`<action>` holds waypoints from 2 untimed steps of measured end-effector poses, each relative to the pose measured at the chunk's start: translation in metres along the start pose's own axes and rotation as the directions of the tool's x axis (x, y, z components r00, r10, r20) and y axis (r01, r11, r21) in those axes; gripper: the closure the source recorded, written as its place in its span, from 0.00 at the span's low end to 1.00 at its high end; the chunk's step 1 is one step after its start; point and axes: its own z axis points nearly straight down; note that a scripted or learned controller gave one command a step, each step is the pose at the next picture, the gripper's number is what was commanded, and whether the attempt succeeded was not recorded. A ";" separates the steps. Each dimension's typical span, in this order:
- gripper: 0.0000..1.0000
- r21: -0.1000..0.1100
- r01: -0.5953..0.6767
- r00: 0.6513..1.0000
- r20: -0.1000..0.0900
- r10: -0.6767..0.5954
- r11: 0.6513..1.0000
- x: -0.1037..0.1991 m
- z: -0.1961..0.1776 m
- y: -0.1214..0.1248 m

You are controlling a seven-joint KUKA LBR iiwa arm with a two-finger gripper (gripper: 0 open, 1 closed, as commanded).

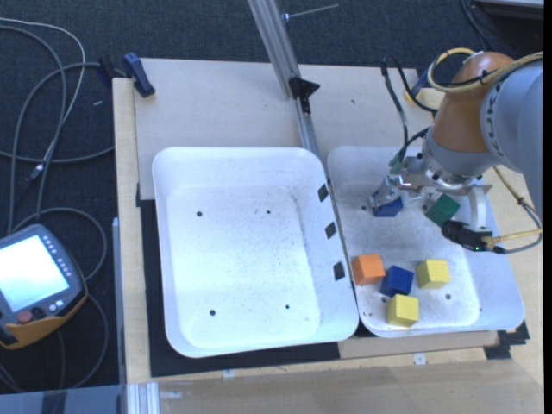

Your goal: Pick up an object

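Observation:
My gripper [395, 192] is low over the upper part of the right bin [496, 296]. A small blue block [388, 206] sits right at its tip, partly covered by it; whether it is held is unclear. A green block [445, 208] lies just to the right, under the wrist. Toward the front of the bin lie an orange block [368, 268], a darker blue block [398, 280] and two yellow blocks [432, 272] [402, 310].
The left bin [172, 231] stands beside the right one, divided from it by a raised rim with black clips [332, 229]. A slanted metal bar [280, 41] crosses the back of the bench. Cables trail off the arm at right.

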 end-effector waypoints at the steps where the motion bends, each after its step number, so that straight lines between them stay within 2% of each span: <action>1: 1.00 -0.001 -0.002 1.000 0.000 0.002 1.000 0.050 -0.001 -0.075; 2: 1.00 -0.011 0.004 1.000 -0.001 -0.004 1.000 0.128 -0.104 -0.042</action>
